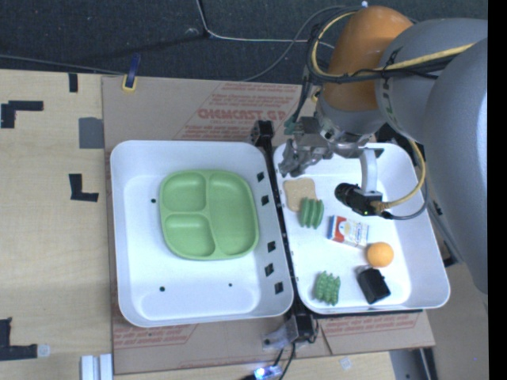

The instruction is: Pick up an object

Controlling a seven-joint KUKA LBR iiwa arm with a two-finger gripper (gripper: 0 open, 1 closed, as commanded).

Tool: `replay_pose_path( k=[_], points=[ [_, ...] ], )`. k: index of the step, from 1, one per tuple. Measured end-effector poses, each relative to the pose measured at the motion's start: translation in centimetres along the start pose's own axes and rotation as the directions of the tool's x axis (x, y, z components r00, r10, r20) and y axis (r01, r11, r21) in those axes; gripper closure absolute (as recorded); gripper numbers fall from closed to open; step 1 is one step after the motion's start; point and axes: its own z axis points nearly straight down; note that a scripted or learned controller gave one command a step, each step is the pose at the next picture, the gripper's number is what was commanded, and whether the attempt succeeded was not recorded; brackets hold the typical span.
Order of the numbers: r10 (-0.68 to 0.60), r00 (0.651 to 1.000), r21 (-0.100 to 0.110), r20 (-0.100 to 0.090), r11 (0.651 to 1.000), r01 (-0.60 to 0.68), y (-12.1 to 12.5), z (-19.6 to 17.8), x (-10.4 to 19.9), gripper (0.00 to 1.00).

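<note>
Left bin: centre-left of the frame, and in it sits a green tray with three compartments.
Right bin: centre-right, butted up against the left one.
Toast: tan slice at the upper left of the right bin, just under the gripper.
Gripper: over the right bin's top-left corner, reaching in from upper right; open or closed, I can't tell from here, and nothing is seen in its grip.
Green pieces: one touching the toast's lower edge, another down near the bin's bottom edge.
Carton: small red, white and blue box, mid-bin.
Orange ball: just lower right of the carton.
Black block: right below the ball.
</note>
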Motion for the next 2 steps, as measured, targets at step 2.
replay_pose_path(
  k=[2],
  points=[
    [0.0, 1.0, 0.0, 0.001, 1.0, 0.0, 0.3, 0.3, 9.8, 1.0]
  ],
)
